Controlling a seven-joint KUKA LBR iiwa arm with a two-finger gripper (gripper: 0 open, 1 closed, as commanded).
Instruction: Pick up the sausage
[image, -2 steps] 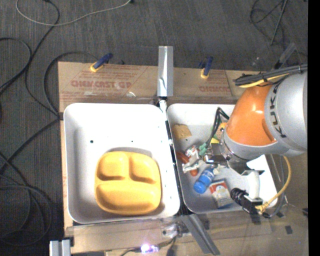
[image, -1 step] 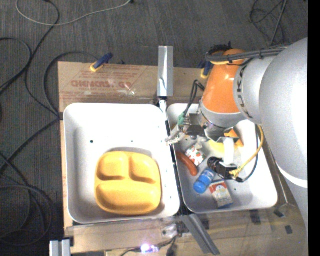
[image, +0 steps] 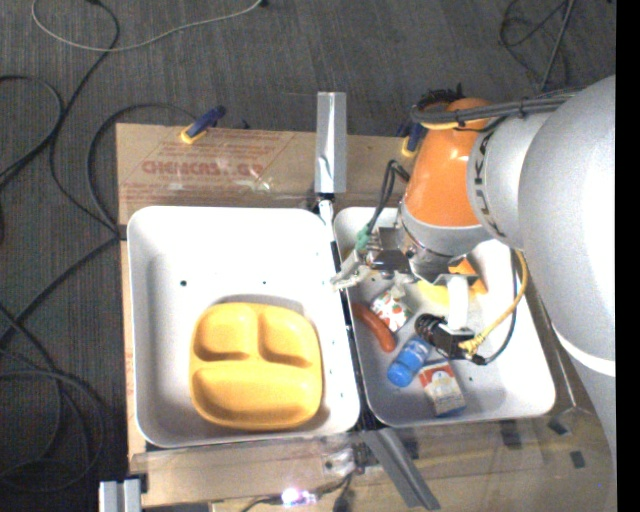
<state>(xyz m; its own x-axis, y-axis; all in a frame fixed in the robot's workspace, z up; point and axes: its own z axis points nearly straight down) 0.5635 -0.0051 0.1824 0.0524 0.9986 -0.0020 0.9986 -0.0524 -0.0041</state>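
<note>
Several items crowd sausage (image: 377, 327): blue bottle (image: 408, 362), carton (image: 442, 388).

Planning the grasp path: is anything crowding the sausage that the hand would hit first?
The red-orange sausage lies in the right white bin, with a red-and-white packet touching it above and a blue bottle just beside its lower end. The hand is hidden under the wrist.

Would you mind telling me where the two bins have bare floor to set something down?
The left bin has bare floor all around the yellow divided plate, widest along its far side and left wall. The right bin is crowded: the sausage, blue bottle and a small carton cluster beneath the arm. Its near right corner is bare.
</note>
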